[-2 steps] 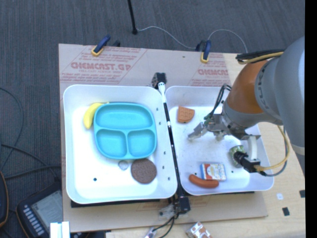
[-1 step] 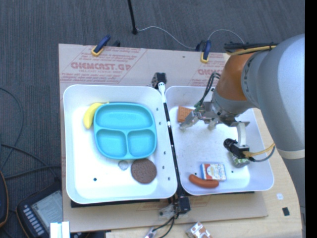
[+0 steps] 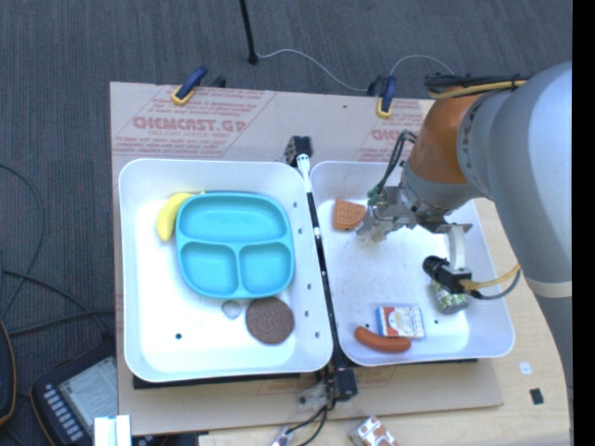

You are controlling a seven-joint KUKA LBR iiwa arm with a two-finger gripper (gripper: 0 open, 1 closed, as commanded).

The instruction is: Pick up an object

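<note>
Here we see the gripper (image 3: 378, 223) low in the right bin (image 3: 483, 342), upper centre of the frame, just right of an orange cracker (image 3: 349, 215); whether its claw is wide or narrow we cannot tell. A hot dog (image 3: 382, 340) lies at the bin's lower edge.

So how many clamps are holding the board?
2: a blue-and-yellow clamp on the board's far edge behind the left bin, and another behind the right bin. More may be hidden under the arm.

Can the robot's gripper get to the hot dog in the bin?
Probably yes. The hot dog lies uncovered near the front wall of the right bin, the same bin the gripper is over. Only the small box sits close beside it.
</note>
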